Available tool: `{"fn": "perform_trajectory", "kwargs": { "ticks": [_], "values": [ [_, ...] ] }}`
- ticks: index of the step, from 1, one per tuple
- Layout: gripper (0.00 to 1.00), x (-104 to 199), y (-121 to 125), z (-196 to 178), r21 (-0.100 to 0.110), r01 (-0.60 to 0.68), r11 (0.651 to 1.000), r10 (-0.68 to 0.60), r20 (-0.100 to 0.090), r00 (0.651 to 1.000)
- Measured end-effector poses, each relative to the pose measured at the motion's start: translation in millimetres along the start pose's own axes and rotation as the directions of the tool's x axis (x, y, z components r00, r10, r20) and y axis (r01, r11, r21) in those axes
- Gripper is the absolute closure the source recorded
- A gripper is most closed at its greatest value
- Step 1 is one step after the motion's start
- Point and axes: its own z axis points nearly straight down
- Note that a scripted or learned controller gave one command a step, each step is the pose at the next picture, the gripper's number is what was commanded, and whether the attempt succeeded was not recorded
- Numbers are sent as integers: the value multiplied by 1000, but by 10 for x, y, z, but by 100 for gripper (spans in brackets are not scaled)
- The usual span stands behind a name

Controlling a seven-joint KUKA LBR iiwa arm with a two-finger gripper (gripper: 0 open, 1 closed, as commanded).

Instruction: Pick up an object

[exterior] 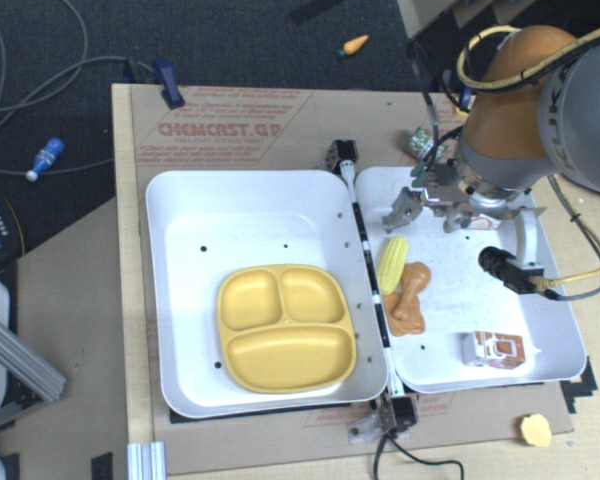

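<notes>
The right bin (550, 363) holds a yellow corn cob (393, 263) by its left wall. A tan-orange bone-shaped toy (410, 300) lies against the cob's lower end. A small white and brown packet (493, 349) rests near the bin's front edge. My gripper (465, 226) hangs over the back half of this bin, up and to the right of the cob. It is open, its grey fingers (404, 209) spread wide with nothing between them. The left bin (180, 218) contains a yellow divided plate (285, 326).
A black cable plug (505, 266) dangles beside the gripper over the right bin. A yellow lump (535, 429) sits on the bench at the front right. A blue clamp (167, 81) grips the board's back left. The floor carries a blue bottle (45, 156) and an orange bit (355, 44).
</notes>
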Motion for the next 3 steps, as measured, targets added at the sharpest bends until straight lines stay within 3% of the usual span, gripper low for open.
{"fn": "perform_trajectory", "kwargs": {
  "ticks": [1,2,3],
  "values": [
    [0,-450,-191,939,-6,-9,1000,9,-4,1000],
    [0,-466,-258,1003,1,-4,1000,4,1,1000],
    [100,-464,-251,896,-2,-5,1000,5,1,1000]
  ]
}}
